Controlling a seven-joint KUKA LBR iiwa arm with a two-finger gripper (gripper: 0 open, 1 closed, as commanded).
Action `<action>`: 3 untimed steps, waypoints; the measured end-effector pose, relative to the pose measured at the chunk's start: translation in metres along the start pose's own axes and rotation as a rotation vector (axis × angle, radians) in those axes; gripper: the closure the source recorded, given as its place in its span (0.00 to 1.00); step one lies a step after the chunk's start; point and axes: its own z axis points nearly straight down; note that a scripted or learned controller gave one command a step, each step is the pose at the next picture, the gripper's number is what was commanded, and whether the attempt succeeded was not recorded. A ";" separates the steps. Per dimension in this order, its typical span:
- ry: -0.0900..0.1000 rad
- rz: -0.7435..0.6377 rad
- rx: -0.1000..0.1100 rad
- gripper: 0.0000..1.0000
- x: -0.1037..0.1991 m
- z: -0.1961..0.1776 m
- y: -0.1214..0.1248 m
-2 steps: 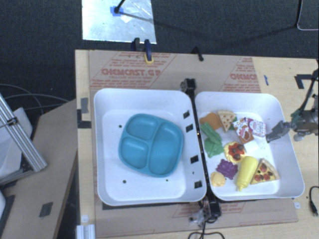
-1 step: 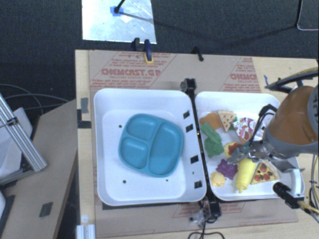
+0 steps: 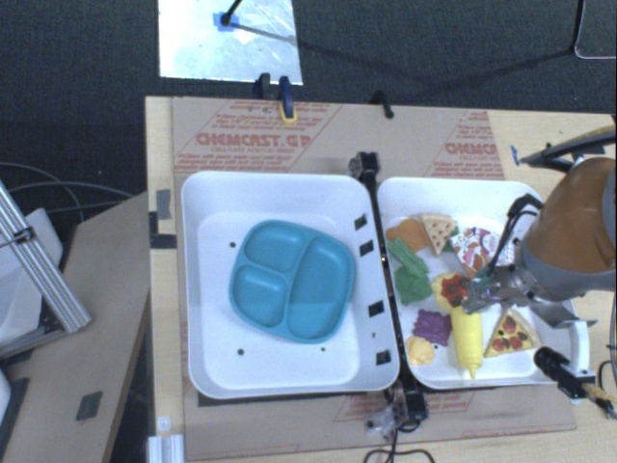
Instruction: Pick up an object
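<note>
Arm (image 3: pixel 578 230) enters from right, low over right bin (image 3: pixel 501 189) | claw (image 3: pixel 479 295) among toy foods, beside yellow bottle (image 3: pixel 468 340) and pizza slice (image 3: pixel 511 334) | grip state: cannot tell | left bin (image 3: pixel 207 258) carries blue plate (image 3: pixel 292 280), likely the drop side.

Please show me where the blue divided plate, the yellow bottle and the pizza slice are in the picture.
blue divided plate (image 3: pixel 292 280): camera view, on the ridge between its compartments.
yellow bottle (image 3: pixel 468 340): camera view, on the middle of its body.
pizza slice (image 3: pixel 511 335): camera view, on its topped face.
</note>
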 end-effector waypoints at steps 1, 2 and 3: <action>0.001 -0.002 0.005 1.00 -0.005 0.020 -0.002; 0.002 -0.005 0.006 1.00 0.030 -0.013 -0.002; 0.003 -0.007 0.005 1.00 0.073 -0.054 -0.001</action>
